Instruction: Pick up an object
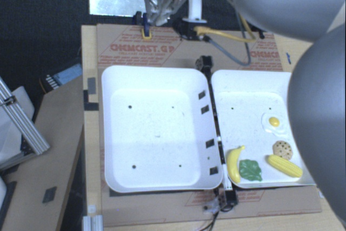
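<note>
Banana [234,165]: yellow, in the right bin [246,103], at its near left corner against the divider; long axis runs roughly near-to-far, stem end curling toward the far right.

Leafy green piece [250,170]: touching the banana's right side, near the front wall.

Corn cob [285,165]: yellow, long axis slanting from far left to near right, by the front wall.

Cookie [282,149]: round, brown, speckled, just beyond the corn.

Fried egg [273,123]: white with yellow yolk, farther back, apart from the cookie.

Left bin [154,81]: white, shallow, floor marked by small dark dots.

Cardboard sheet [135,40]: under both bins, red print partly legible as "CHEMCAST".

Arm [303,2]: grey, large, blurred, fills the upper right; letters "UK" legible on its casing.

Gripper [162,11]: above the far edge of the cardboard, well apart from the bins; state of its tips cannot be told.
</note>
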Controlling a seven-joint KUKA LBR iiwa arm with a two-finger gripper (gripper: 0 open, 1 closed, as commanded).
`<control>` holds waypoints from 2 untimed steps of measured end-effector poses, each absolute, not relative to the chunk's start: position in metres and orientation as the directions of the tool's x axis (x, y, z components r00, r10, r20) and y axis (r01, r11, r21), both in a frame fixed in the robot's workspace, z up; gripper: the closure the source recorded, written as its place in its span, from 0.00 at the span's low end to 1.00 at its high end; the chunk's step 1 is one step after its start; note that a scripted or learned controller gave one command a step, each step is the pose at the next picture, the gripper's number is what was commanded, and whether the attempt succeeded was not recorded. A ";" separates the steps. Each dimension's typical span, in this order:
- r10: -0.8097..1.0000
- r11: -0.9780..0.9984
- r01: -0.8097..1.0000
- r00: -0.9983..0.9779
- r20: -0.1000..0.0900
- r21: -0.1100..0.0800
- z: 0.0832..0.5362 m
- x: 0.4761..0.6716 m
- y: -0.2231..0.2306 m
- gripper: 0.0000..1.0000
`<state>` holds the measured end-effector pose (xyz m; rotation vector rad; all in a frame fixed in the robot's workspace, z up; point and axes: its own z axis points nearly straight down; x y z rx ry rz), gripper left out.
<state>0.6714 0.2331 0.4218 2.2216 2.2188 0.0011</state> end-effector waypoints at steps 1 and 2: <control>1.000 0.000 1.000 0.000 0.001 0.002 0.426 0.669 0.234 1.00; 1.000 0.001 1.000 -0.001 0.001 0.000 0.425 0.657 0.234 1.00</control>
